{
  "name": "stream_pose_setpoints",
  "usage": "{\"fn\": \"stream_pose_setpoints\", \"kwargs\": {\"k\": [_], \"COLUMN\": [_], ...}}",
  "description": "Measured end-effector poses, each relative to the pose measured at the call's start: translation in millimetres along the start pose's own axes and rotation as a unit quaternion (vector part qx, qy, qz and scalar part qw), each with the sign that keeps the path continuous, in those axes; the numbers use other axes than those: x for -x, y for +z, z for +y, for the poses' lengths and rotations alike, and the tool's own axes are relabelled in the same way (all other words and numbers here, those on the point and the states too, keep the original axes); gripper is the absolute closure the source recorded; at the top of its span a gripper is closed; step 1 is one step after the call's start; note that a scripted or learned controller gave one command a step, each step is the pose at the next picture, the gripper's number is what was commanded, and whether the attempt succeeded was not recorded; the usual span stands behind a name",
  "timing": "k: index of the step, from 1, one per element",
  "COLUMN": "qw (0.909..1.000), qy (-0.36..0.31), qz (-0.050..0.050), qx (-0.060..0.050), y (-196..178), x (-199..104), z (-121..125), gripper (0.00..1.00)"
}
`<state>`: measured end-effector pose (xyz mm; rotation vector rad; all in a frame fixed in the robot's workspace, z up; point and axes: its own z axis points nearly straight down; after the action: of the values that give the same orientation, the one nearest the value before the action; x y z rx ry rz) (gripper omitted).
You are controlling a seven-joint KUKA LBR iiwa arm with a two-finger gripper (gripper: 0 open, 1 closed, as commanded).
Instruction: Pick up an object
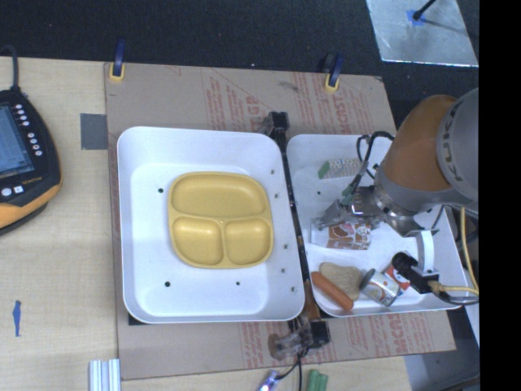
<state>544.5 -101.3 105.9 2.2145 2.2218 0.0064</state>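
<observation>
You are looking down on two white bins sitting side by side on a cardboard sheet (244, 96). The arm (423, 149) is reaching in from the right of the frame, its orange band sitting over the upper right part of the right bin (303, 157). The gripper (340, 213) is hanging over the middle of that bin, pointing toward the left wall. You cannot tell whether it is standing wide or narrow, and nothing is showing in its grasp.

The things you could be picking are all lying in the right bin. A printed packet (350, 236), red and white, is lying just below the gripper in the frame, near the bin's centre. Lower down, a brown piece (342, 275) is resting against an orange-red sausage (334, 292), which is lying slantwise by the bin's lower left corner. A small can (379, 288) is lying on its side just right of them. A small green item (324, 169) is sitting in the upper left part of the bin.

The left bin (138, 218) is holding a yellow divided plate (220, 218) at its middle. A teach pendant (20, 165) is lying at the far left edge of the frame.
</observation>
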Motion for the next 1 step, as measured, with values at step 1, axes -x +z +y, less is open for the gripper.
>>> {"fn": "stream_pose_setpoints", "kwargs": {"k": [1], "qw": [1.0], "qy": [-0.001], "qz": [0.0], "qx": [-0.001], "y": [-10.6], "x": [0.6], "z": [0.3], "gripper": [1.0]}}
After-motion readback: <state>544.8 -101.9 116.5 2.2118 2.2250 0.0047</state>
